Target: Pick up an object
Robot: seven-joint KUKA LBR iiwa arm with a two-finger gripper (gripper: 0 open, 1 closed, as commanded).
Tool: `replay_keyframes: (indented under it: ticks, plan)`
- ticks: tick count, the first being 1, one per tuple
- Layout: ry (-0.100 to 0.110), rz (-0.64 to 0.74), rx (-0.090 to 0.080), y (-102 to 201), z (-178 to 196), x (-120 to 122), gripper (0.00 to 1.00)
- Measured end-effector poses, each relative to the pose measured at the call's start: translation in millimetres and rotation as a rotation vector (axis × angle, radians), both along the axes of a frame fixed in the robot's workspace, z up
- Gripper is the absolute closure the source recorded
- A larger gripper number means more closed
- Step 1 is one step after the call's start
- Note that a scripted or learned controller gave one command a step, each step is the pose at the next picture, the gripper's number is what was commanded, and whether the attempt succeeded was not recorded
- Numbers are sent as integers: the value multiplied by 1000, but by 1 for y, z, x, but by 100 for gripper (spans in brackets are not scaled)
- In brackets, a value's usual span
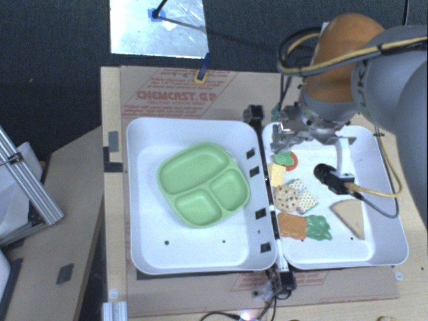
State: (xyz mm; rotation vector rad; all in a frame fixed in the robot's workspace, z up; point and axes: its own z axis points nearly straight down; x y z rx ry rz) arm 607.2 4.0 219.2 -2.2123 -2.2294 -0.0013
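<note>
The gripper [286,141] was poised low over the right bin [388,246], just above the red-and-green toy [285,159]; its grip state could not be told. A centred, vertical descent, clear of the yellow piece [277,175], was judged advisable.

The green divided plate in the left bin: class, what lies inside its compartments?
Nothing lies in the green divided plate: all three compartments show bare green. It sits flat in the left bin. Whatever might be beneath the plate is covered from view.
</note>
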Motion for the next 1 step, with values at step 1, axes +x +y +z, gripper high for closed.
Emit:
replay_keyframes:
  ticks: [1]
  plan:
    - [-2, -2, -1, -2, -4, 6, 100]
